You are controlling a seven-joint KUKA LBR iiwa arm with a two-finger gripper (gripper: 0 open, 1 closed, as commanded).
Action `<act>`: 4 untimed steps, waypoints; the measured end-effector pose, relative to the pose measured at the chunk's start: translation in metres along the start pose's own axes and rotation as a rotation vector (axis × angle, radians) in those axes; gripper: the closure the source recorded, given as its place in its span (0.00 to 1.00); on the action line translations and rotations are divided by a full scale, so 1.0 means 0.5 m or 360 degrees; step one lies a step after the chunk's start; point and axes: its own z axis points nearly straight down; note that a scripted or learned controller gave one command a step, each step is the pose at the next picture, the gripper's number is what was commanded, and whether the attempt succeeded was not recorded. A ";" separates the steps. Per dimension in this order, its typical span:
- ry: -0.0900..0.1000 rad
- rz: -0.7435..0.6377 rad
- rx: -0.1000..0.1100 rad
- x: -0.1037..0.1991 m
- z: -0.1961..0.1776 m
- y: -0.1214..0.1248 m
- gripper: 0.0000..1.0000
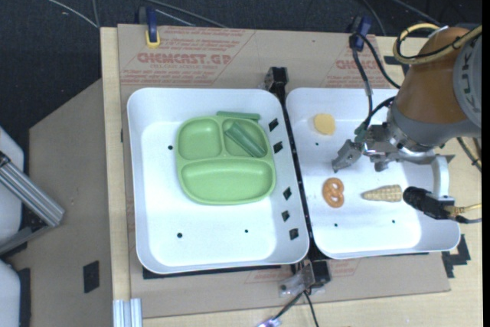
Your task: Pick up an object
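Over the right bin [429, 237] the gripper [354, 155] hangs near the middle, its fingers pointing toward the bin's left wall. Nothing sits between those fingers, so as far as can be judged the pick has not happened yet. Whether the fingers stand apart or together I cannot tell; they look like a dark grey wedge and the gap, if any, is lost against the metal behind it.

Three small things lie loose on the floor of this bin. A yellow round piece [325, 123] rests toward the far left corner. A pretzel [333, 192] lies near the left wall, just below the gripper and closest to it. A cone [383, 194] lies on its side toward the near edge, beside the pretzel. Any of them could serve as the thing to lift, and all three are untouched.

Against the far wall of the left bin [153, 241] sits a green divided plate [226, 168], with a green piece [246, 138] in its far right compartment; what that piece is stays unclear.

Left to do, then: descend, close on something, and raise it. The arm's orange band [432, 84] and grey wrist hide the right bin's far right corner, and a black fitting [425, 201] covers part of the floor by the right wall.
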 end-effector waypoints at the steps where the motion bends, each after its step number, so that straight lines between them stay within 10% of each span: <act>1: 0.0001 -0.0001 0.0001 0.018 0.112 -0.013 0.00; 2: 0.0000 0.0001 -0.0005 0.018 0.124 -0.014 0.00; 3: 0.0000 0.0001 -0.0009 0.019 0.101 -0.012 1.00; 4: -0.0004 -0.0001 -0.0019 0.025 -0.019 -0.026 1.00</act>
